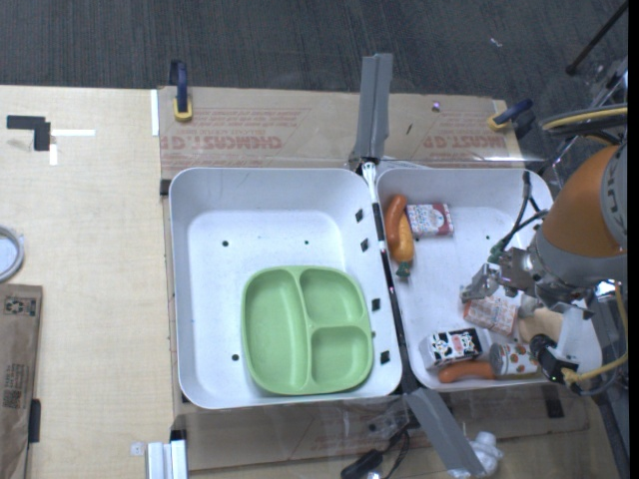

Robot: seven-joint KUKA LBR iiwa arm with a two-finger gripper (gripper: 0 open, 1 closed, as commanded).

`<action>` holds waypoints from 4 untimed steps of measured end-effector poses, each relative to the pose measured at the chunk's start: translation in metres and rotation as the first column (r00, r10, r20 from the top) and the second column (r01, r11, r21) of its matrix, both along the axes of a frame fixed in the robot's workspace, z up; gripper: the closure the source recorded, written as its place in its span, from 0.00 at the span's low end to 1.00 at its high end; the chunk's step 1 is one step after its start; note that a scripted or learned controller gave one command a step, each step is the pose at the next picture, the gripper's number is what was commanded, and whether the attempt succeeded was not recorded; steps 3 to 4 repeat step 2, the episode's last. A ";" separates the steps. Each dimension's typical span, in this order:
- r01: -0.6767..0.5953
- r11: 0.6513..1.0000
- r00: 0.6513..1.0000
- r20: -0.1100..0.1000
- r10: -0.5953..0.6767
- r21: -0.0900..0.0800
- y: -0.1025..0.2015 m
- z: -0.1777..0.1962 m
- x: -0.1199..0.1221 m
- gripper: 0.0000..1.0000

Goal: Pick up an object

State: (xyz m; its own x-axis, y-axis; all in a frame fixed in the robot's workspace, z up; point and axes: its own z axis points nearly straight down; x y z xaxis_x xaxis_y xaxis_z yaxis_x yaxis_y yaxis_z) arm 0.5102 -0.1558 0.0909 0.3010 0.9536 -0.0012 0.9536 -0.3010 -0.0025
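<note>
My gripper (pixel 483 286) hangs low over the right bin (pixel 469 196), at its right-hand middle, with the orange-banded arm (pixel 587 213) behind it. Just below the gripper lies a pale pink-and-white packet (pixel 493 314), touching or nearly touching it. Along the bin's front edge sit a black-and-white cow-patterned carton (pixel 456 345), an orange hot-dog-like piece (pixel 465 371) and a small can (pixel 515 359). At the bin's back left lie an orange carrot-like piece (pixel 399 230) and a red-and-white box (pixel 429 220).
The left bin (pixel 200 267) holds a green divided plate (pixel 308 327) towards its front. A grey divider post (pixel 374 108) rises between the bins at the back. Cables and arm hardware (pixel 574 352) crowd the right bin's right side.
</note>
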 end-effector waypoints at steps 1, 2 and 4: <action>-0.002 1.000 1.000 -0.003 0.002 0.000 0.000 0.008 -0.001 1.00; -0.062 0.998 0.998 -0.001 0.062 0.000 0.091 0.104 -0.013 1.00; -0.062 0.998 0.998 -0.001 0.062 0.000 0.091 0.104 -0.013 1.00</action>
